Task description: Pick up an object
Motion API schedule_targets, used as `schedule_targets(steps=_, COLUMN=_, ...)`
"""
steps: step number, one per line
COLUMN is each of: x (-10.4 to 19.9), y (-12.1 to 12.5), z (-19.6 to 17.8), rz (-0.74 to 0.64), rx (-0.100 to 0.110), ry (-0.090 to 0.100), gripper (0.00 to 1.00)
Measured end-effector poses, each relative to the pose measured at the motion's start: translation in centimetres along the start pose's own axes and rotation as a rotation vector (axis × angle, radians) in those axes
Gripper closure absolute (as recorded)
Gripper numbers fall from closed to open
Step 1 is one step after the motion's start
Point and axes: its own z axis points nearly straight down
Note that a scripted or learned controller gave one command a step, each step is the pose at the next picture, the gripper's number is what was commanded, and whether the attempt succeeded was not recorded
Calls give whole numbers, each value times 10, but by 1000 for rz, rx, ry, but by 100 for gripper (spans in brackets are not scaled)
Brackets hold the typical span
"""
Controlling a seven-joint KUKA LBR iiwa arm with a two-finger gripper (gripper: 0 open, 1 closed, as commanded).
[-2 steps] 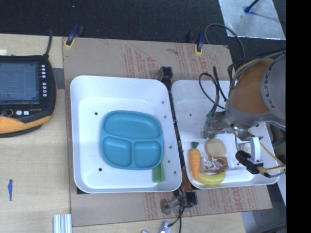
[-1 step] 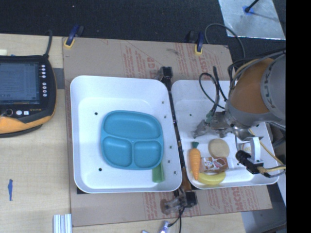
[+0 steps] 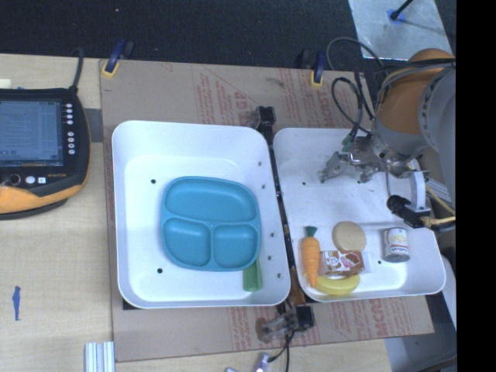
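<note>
The bench is covered by a brown cardboard sheet (image 3: pixel 225 91) printed with faint red lettering, too washed out to read. At the left edge of the bench lies a teach pendant (image 3: pixel 35 149) with an orange underside and a lit screen whose lines of text are too small to make out; its left side is cut off by the picture's edge. The left bin (image 3: pixel 136 285) holds a blue divided plate (image 3: pixel 209 223) near its middle and a green block (image 3: pixel 252 276) at its near right corner, just beside the plate. In the right bin (image 3: pixel 298 161) the objects crowd the near edge: a carrot (image 3: pixel 310 258) with a green top at the near left corner, a yellow banana (image 3: pixel 337 285) along the near wall, a small packet (image 3: pixel 341 263) with a red and white printed face (the print is not legible) touching the banana, a tan round piece (image 3: pixel 349 236) just behind the packet, and a small can (image 3: pixel 397 245) with a pale label, unreadable, toward the right wall. The gripper (image 3: pixel 353 165) hangs over the far part of the right bin, well apart from these objects, with nothing between its fingers; they look spread, though the metal parts blur together. The grey arm with its orange band (image 3: pixel 407 91) is partly cut off at the right, and black cables (image 3: pixel 353 68) loop above it.
</note>
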Motion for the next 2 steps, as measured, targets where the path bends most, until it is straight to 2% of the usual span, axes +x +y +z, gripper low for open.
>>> schedule_targets(steps=1, x=-55, y=-77, z=-27, rz=3, rx=1, ry=0, gripper=0)
schedule_targets(steps=2, x=-52, y=-132, z=-2, rz=0, rx=-6, ry=-2, gripper=0)
